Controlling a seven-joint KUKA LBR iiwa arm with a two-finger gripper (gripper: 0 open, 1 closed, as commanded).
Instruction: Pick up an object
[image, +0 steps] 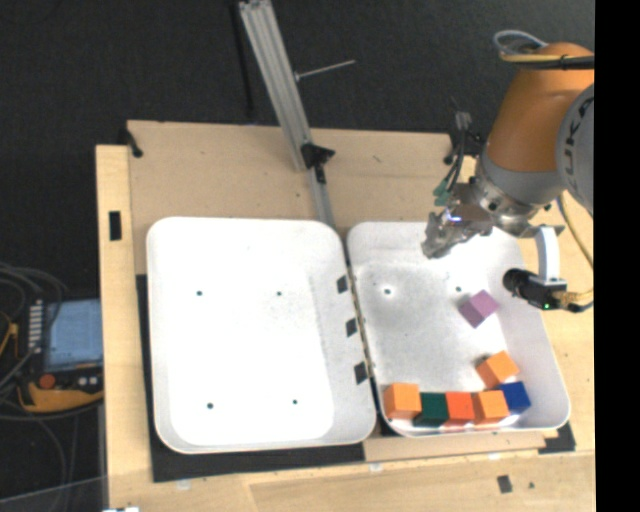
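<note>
Purple and tilted, a block (479, 307) lies alone mid-floor in the right bin (400, 300). We see the gripper (440, 240) hanging over that bin's far end, well apart from the block. Along the near wall sits a row of orange, green and blue blocks (460, 403).

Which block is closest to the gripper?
The purple block, alone mid-bin below the gripper; the other blocks cluster along the right bin's near edge.
</note>
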